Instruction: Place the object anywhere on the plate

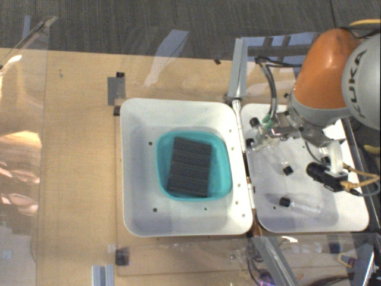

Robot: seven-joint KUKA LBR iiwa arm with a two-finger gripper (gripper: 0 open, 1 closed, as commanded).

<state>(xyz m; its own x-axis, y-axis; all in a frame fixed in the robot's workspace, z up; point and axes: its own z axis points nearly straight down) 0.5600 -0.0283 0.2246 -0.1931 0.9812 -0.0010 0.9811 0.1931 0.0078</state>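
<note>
A dark grey ribbed block (190, 165) lies flat on the teal plate (223, 159), roughly in its middle. The plate sits inside the left white bin (138, 177). My gripper (266, 137) hangs over the upper left part of the right white bin (345, 219), just right of the wall between the two bins. It is well apart from the block and the plate. The arm's orange band (324, 70) and grey wrist cover most of the gripper from above.
In the right bin lie a clear tube with a black cap (297, 204) and a small black piece (287, 170). A black connector with cables (324, 176) hangs off the arm. A metal post (237, 70) stands behind the bins.
</note>
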